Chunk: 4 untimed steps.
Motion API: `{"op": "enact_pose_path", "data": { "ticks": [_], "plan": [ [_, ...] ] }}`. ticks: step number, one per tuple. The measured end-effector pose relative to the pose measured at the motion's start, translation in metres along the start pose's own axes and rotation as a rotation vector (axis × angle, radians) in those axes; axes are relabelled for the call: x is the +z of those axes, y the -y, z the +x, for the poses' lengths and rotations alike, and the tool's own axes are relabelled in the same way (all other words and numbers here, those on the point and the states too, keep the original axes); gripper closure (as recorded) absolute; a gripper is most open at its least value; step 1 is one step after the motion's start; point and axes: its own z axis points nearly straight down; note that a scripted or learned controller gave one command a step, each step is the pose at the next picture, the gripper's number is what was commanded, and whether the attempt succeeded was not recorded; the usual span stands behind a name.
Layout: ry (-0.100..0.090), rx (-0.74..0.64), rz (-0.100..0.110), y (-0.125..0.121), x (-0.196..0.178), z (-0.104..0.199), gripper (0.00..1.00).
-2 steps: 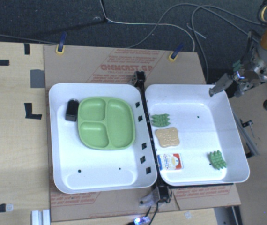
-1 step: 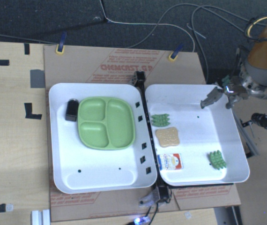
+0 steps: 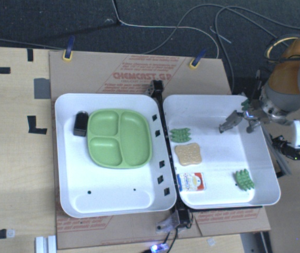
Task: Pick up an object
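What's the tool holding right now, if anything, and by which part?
Nothing. The tool is open over the upper right of the right bin, with nothing between its fingers. The nearest items, the green pieces and cracker, lie apart from it.

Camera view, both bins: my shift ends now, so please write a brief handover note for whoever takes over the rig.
Gripper: open, holding nothing, over the upper right part of the right bin.
Right bin holds a green leafy piece, a tan cracker-like square below it, a small printed packet near the front, and another green piece at front right.
Left bin holds a green divided plate with a small black block beside its left edge.
Done: nothing lifted.
Left: choose an item, descend, close, raise.
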Motion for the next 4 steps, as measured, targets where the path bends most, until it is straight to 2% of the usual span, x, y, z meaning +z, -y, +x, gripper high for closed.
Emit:
{"op": "enact_pose_path", "data": {
  "ticks": [1,2,4],
  "plan": [
    [0.0,-0.001,-0.001,0.004,0.046,0.007,0.0],
    [0.001,-0.003,-0.006,0.002,0.033,0.007,1.0],
    [0.001,-0.002,-0.011,0.006,-0.067,0.015,1.0]
  ]
}}
